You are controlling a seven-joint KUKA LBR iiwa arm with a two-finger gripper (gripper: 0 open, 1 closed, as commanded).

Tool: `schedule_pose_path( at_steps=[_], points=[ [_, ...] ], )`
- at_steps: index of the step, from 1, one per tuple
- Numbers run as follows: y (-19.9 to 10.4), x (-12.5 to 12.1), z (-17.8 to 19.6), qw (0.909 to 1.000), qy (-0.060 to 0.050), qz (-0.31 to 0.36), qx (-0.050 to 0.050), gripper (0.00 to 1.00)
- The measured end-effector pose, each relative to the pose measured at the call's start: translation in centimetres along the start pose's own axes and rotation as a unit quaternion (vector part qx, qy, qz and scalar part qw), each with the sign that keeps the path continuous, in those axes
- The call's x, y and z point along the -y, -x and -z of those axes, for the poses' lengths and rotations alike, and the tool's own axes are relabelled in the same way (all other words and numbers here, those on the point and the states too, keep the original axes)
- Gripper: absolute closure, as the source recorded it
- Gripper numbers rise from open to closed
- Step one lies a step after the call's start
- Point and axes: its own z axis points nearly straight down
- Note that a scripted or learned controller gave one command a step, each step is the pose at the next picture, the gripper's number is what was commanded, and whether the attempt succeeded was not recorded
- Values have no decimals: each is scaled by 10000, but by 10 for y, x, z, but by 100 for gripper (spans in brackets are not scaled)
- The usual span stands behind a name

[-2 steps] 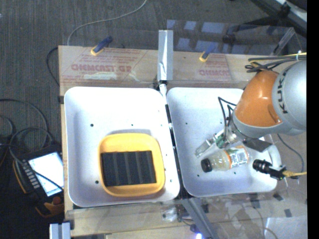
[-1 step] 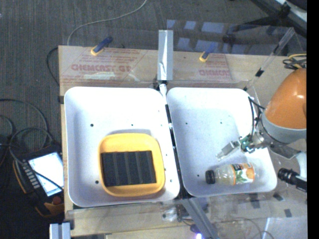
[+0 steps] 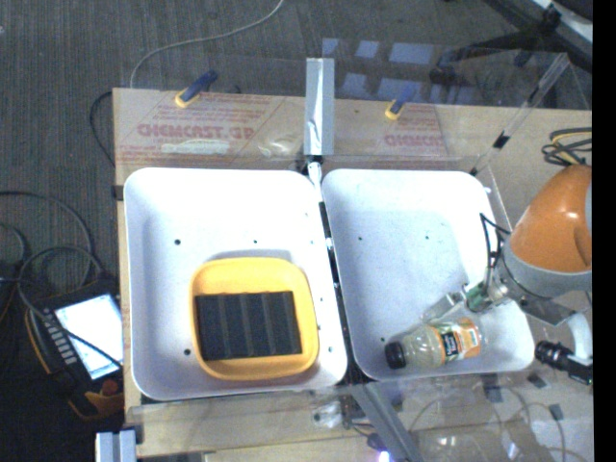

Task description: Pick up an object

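Observation:
A small clear bottle (image 3: pixel 435 345) with a black cap and an orange label lies on its side near the front edge of the right bin (image 3: pixel 404 219), cap pointing left. My gripper (image 3: pixel 460 303) is low in that bin's front right corner, just above and behind the bottle. Above it rises the grey arm with its orange band (image 3: pixel 556 224). A yellow square object (image 3: pixel 254 319) with a dark slatted top rests in the front half of the left bin (image 3: pixel 173 210).
The two bins meet at a thin rim (image 3: pixel 327 258) in the middle. Clear shield panels and clamps stand behind the bins. Cables and a lit tablet (image 3: pixel 82 327) lie on the floor to the left.

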Motion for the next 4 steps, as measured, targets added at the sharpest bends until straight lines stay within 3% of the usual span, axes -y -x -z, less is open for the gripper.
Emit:
schedule_pose_path(
  at_steps=[1,2,3,4],
  points=[
    [18,7,28,9872,-9,-1595,6,0],
    [-3,-2,-8,9962,31,-871,50,0],
    [-3,-5,2,9962,70,-865,53,100],
    [-3,-5,2,9962,69,-864,51,0]
  ],
)
